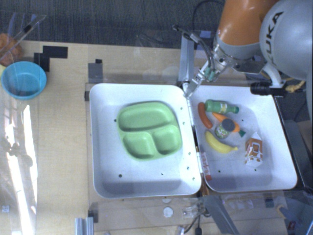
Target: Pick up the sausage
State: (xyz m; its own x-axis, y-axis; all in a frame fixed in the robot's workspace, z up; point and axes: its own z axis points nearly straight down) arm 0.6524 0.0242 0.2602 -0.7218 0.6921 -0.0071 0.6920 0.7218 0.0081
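Grey arm with orange band (254, 18) reaching from the right. Two-finger gripper (188, 89) above right white plastic bin (279, 146)'s far left corner; jaw state impossible to tell. Reddish-brown sausage (205, 115) lying just below, beside green bottle (221, 106).

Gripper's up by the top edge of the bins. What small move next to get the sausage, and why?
Probably shift toward the camera and slightly right, then descend: the gripper hovers over the divider between the bins, while the sausage lies just inside the right bin, beside the green bottle.
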